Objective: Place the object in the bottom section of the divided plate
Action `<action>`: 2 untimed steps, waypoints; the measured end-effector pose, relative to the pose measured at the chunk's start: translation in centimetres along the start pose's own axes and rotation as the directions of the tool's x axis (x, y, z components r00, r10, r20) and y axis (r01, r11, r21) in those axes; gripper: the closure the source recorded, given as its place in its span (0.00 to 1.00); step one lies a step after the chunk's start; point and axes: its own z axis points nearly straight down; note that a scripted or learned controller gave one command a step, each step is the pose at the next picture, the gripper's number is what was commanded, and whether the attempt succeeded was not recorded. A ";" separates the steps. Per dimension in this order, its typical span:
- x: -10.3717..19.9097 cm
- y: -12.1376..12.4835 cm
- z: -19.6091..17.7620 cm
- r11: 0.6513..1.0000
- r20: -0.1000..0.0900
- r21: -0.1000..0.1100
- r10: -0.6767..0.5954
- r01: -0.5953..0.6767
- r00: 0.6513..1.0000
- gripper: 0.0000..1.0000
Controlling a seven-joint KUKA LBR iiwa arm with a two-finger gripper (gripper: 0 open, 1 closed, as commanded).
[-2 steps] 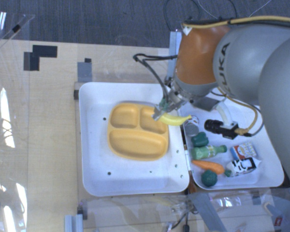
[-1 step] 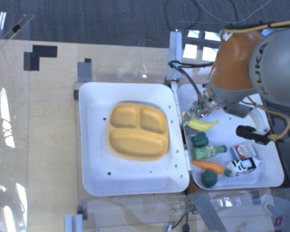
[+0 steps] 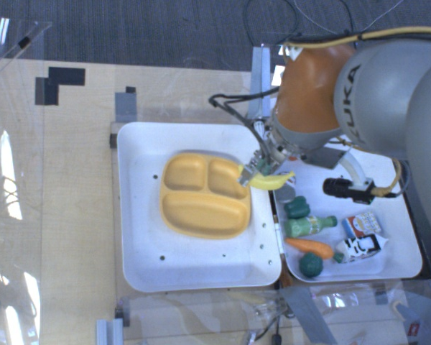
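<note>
Fingers (image 3: 256, 168) appear clenched on one end of a yellow banana (image 3: 271, 182), which hangs over the seam between the two bins, just right of the divided plate (image 3: 205, 195). We judge the banana is carried high to clear the bin walls. The plate sits in the left bin (image 3: 136, 207); its long bottom section (image 3: 203, 218) faces us, still unfilled. The right bin (image 3: 399, 254) holds other toy foods.

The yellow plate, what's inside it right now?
The plate has three sections, and all look bare. A banana sits in the gripper at the plate's right edge, above the rim between the bins. The gripper hides a bit of the top right section.
</note>
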 end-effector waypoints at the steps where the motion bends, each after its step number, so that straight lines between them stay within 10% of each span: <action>1: -4.9 -4.7 -15.7 1.000 0.003 -0.001 -0.013 0.013 1.000 1.00; 2: 0.6 -5.8 -1.1 0.897 -0.002 0.001 -0.442 0.442 0.897 1.00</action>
